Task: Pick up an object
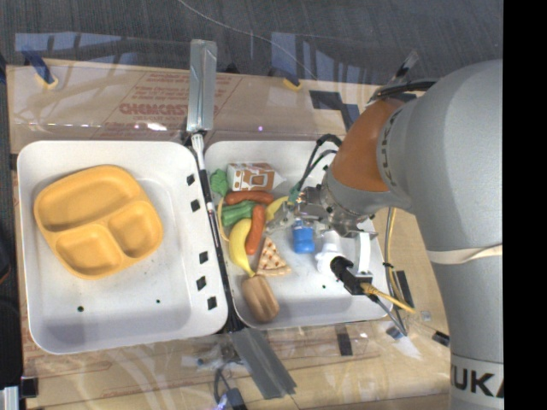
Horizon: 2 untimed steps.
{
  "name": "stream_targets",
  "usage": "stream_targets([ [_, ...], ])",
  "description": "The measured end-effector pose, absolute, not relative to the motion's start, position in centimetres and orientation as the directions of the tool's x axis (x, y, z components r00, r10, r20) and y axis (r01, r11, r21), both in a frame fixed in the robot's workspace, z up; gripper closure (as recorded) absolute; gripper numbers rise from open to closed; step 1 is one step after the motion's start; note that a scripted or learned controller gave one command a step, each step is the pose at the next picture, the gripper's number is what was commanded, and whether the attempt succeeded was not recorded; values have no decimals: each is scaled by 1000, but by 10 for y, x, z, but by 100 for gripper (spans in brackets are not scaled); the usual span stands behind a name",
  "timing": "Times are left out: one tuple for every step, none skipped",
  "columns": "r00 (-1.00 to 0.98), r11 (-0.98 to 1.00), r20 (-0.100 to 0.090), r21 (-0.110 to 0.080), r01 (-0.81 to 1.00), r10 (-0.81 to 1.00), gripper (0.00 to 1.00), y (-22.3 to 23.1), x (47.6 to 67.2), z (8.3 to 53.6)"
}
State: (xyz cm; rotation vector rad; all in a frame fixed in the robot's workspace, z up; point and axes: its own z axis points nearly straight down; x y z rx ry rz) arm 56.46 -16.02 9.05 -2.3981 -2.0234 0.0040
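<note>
The right bin holds a heap of toy food along its left side: a brown-and-white carton, a green piece, a red sausage, a banana, an orange hot dog, a pizza slice and a brown bread roll. A small blue block lies in the middle of that bin. My gripper hangs low right over the blue block, touching or nearly touching it. The wrist hides the bin floor to its right.
The left bin holds a yellow divided plate in its upper left. A black-clipped divider separates the two bins. The arm's grey body covers the right bin's right edge.
</note>
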Motion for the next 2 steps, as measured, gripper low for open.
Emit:
stream_targets([
  [165,-165,2,-10,986,986,100,-160,564,98],
  [148,-148,3,2,989,989,100,-97,529,202],
])
